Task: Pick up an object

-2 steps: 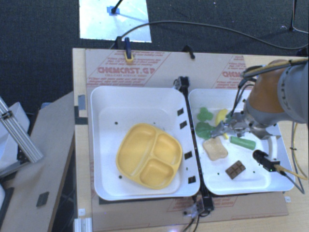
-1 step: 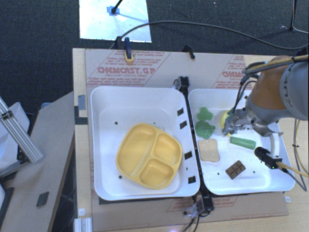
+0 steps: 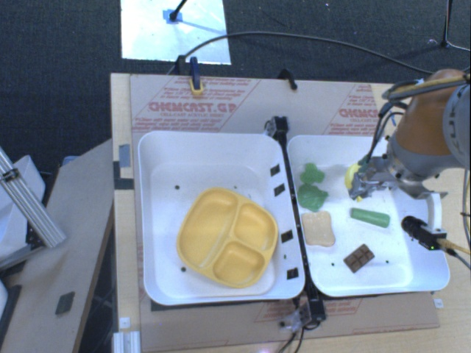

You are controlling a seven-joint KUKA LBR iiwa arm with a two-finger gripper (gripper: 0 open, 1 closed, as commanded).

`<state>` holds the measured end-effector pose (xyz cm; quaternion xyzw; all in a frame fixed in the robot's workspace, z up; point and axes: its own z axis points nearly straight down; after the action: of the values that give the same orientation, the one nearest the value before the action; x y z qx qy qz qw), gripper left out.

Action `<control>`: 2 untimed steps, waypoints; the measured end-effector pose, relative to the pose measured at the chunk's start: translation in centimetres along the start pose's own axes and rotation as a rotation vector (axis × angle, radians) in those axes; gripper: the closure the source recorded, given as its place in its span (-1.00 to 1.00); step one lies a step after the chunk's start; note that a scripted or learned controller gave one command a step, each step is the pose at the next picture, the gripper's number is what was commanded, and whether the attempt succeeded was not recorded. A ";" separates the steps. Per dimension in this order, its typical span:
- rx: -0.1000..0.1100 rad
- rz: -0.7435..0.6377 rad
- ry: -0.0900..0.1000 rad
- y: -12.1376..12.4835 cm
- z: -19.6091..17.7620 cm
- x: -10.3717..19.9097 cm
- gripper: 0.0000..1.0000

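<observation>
Gripper (image 3: 360, 184) sat low over the right bin (image 3: 423, 274), at a yellow object (image 3: 352, 173) by its far side; finger state indiscernible. Green bar (image 3: 369, 217) lay just nearer.

Two white bins (image 3: 221, 142), one yellow divided tray (image 3: 227, 237), two green leafy pieces (image 3: 312, 173), one green stick (image 3: 369, 217), one toast slice (image 3: 318, 229), one chocolate piece (image 3: 359, 258)

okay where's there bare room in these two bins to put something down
Left bin: bare floor along the back wall and left wall, around the yellow tray. Right bin: a bare patch at the front right, between the chocolate piece and the right wall. It is crowded near the tool, green pieces, green stick and cracker.
</observation>
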<state>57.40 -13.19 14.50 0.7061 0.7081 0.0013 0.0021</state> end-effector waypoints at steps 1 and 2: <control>-0.004 -0.002 -0.001 0.7 -6.4 0.0 1.00; -0.002 -0.002 0.000 1.6 -11.2 0.4 1.00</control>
<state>58.90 -12.73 25.73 0.7052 0.7090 0.0021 0.0030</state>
